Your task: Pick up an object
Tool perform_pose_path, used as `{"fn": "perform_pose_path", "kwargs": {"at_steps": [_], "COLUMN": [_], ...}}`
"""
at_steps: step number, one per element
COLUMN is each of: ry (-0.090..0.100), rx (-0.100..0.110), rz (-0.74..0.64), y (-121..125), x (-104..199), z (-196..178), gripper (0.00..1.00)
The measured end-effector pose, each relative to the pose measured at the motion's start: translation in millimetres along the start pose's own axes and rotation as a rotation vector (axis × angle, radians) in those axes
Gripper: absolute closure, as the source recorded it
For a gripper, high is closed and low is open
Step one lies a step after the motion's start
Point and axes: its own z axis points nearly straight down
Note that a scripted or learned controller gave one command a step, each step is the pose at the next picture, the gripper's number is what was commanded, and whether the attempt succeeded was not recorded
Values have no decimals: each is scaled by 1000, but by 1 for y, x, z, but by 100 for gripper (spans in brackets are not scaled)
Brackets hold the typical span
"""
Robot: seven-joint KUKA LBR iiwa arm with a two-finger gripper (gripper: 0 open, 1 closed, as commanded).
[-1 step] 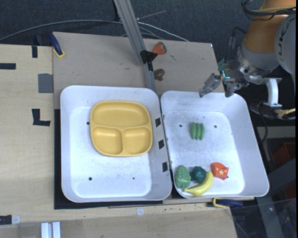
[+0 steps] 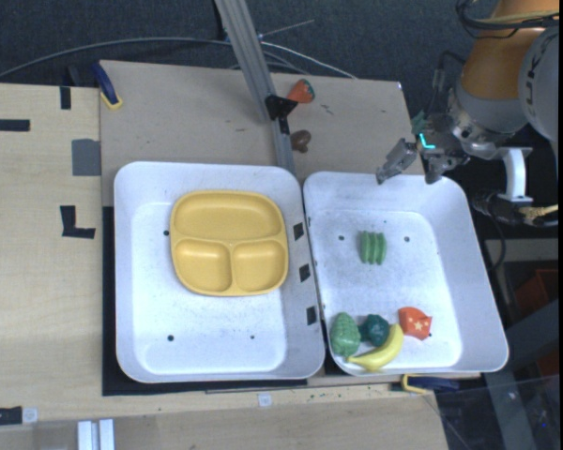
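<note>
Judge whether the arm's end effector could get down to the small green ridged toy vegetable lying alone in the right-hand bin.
Probably yes. The small green ridged toy vegetable lies alone on open floor of the right-hand white bin, and the end effector hovers at that bin's far edge.

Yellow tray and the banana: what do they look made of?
Yellow tray: likely moulded plastic, matte, one even colour, with rounded compartment walls. Banana: probably a plastic toy, smooth with a faint sheen, though it is too small to be sure.

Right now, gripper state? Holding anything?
Gripper: open, holding nothing, above the far edge of the right bin.
</note>
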Motion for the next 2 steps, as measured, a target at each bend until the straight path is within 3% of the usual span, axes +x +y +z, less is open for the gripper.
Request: {"fn": "perform_pose_path", "kwargs": {"at_steps": [1,2], "ry": [0,1], "rx": [6,6], "rz": [2,1], "y": [1,-3], "x": [-9,1], "z": [56,112], "gripper": [0,0]}}
